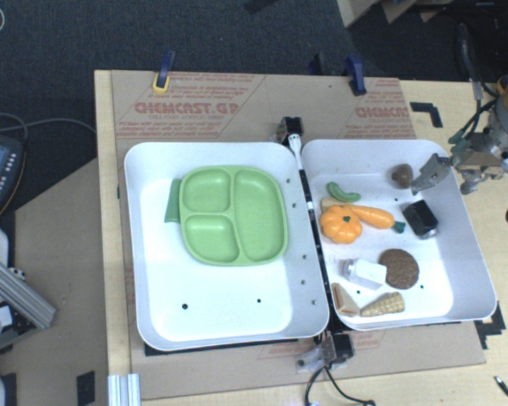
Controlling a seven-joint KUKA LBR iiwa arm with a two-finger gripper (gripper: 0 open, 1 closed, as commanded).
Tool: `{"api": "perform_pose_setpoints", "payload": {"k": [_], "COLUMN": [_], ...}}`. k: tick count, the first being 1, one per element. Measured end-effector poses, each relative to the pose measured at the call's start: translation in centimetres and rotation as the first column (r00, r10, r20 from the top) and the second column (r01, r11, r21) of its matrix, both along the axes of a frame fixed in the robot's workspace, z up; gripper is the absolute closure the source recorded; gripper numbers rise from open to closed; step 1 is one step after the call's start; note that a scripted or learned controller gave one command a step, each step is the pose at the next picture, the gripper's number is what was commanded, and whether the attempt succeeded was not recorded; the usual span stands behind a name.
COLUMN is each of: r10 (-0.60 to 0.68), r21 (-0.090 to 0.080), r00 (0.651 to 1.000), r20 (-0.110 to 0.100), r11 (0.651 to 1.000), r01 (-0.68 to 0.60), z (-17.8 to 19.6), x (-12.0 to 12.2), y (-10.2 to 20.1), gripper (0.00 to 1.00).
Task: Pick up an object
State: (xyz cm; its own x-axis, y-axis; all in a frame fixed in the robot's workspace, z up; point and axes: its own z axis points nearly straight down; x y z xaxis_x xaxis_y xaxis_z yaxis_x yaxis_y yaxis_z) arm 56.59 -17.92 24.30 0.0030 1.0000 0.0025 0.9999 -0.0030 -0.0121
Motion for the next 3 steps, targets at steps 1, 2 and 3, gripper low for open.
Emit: {"api": "perform_pose_setpoints", "payload": {"k": [1, 2, 3], "r10": [0.003, 0.005, 0.003], "r21": [-0.003, 0.0, -0.001], "r00": [1.0, 1.0, 1.0], "r20": [0.013, 0.006, 0.006], "r11": [1.0, 1.0, 1.0], "r01": [-0.003, -0.005, -0.003], "z": [0.7, -5.1, -9.5], "x": [0.2, 0.8, 0.4], "y": [0.0, 0.9, 0.7], "gripper": [0.0, 0.0, 0.0]}}
